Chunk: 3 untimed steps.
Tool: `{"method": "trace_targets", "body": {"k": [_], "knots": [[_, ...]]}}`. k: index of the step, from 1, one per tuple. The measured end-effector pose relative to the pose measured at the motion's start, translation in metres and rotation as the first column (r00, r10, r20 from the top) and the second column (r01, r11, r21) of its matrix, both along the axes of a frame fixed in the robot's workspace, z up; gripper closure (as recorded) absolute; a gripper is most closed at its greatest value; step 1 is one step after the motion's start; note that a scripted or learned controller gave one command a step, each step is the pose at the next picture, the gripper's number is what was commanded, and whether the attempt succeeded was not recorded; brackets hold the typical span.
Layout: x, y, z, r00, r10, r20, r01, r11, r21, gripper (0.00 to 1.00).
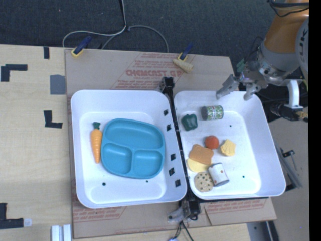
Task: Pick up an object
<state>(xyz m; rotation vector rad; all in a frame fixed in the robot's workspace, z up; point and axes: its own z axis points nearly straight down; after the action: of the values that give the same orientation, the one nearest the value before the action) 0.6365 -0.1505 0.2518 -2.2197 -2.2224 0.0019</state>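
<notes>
While gripper (235, 88), fingers apart and empty, hangs over right bin (266, 134) rim: crowded cookie (203, 182), bread (201, 154); risk of glancing grasp.

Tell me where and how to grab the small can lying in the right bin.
Grip the can across its round body at mid-length, coming straight down from above. It lies on its side, long axis roughly left-right, so the pincer would likely close best front to back. It has open floor around it, with the green pepper nearest.
</notes>
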Motion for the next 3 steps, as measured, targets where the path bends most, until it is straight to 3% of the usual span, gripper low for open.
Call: {"method": "trace_targets", "body": {"k": [1,2,3], "knots": [[0.010,0.036,-0.131,1.000,0.001,-0.011,-0.001,1.000,0.003,0.00],[-0.073,0.013,-0.167,1.000,-0.004,0.003,0.004,1.000,-0.001,0.00],[-0.069,0.013,-0.154,1.000,-0.002,0.009,0.002,1.000,-0.006,1.00]]}}
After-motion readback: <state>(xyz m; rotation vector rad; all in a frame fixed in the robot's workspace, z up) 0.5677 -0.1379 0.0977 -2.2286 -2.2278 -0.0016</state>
